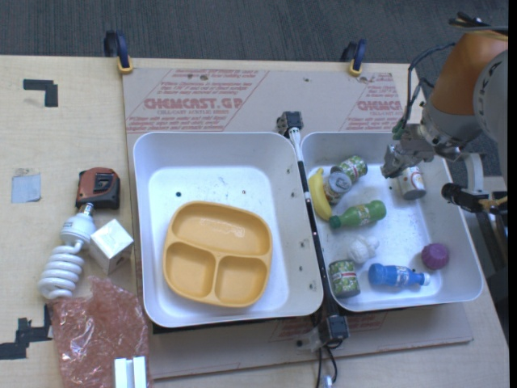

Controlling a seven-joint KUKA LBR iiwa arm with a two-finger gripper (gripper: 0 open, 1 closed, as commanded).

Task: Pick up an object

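The right bin (pixel 464 241) holds the candidate objects; the left bin (pixel 153 241) holds a yellow divided tray (pixel 216 253). Nearest the viewer in the right bin lie a blue bottle (pixel 396 277) on its side, a green-labelled can (pixel 343 279), and a purple ball (pixel 435 255) near the right wall. Mid-bin lie a pale crumpled item (pixel 363 246) and a green bottle (pixel 359 214) on its side, with a banana (pixel 319 194) along the left wall. Farther back rest two cans (pixel 345 176), touching, and a small white-and-red canister (pixel 411 183), tilted on its side.

The gripper (pixel 401 158) hangs at the bin's far right, just above and beside the canister; whether its jaws are parted or closed cannot be told, and nothing is seen between them.

Probable target: the canister, a short smooth cylinder, likely light and prone to roll. Risks, as judged: an off-centre closure may squeeze it sideways out of the grip; a descent too near the far wall may strike the rim; the round, glossy surface may slip during lift.
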